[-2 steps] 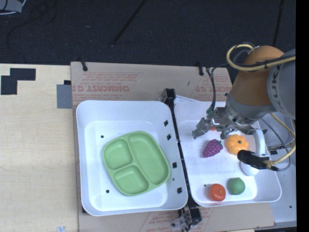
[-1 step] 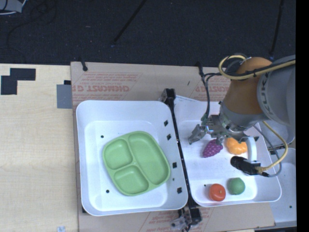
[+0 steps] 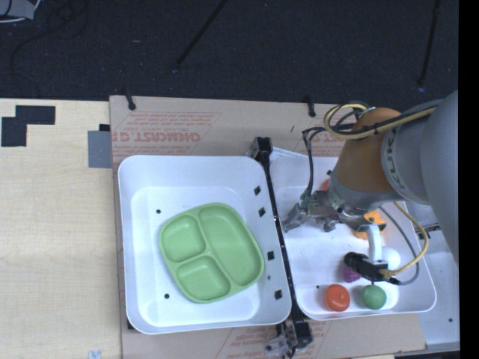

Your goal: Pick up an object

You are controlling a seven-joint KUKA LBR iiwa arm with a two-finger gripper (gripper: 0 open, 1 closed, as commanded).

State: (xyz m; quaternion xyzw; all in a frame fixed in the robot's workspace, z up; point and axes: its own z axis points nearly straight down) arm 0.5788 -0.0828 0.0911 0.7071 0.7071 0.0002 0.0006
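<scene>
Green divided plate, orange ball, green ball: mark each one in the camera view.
green divided plate (image 3: 211, 253), camera view, on the ridge where its three compartments meet.
orange ball (image 3: 337, 298), camera view, on its top middle.
green ball (image 3: 373, 297), camera view, on its top middle.

We see even overhead light, bright on the two white bins (image 3: 194, 178), which verge on washed out, while the floor beyond the bench's far edge falls nearly black. Shadows are soft and short beneath the green plate (image 3: 211, 253). The picture is slightly soft and grainy throughout
</scene>
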